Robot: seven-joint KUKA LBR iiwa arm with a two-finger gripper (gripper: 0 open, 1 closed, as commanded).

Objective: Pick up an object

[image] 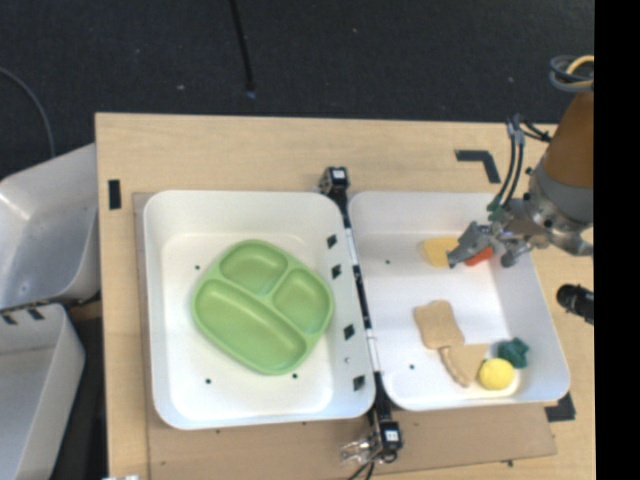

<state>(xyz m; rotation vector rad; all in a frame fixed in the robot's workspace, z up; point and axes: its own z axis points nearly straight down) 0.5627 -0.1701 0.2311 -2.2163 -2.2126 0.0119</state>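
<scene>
A round yellow ball (497, 374) sits low in the right bin (535, 298); jaws' state unclear.

Small orange-red object (482, 256) lies beside yellow piece (436, 251), right bin (400, 388).

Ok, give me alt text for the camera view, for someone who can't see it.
The robot's hand hovers over a yellow piece in the right bin, which also holds tan pieces, a yellow ball and a green item. The left bin holds a green divided plate.
</scene>
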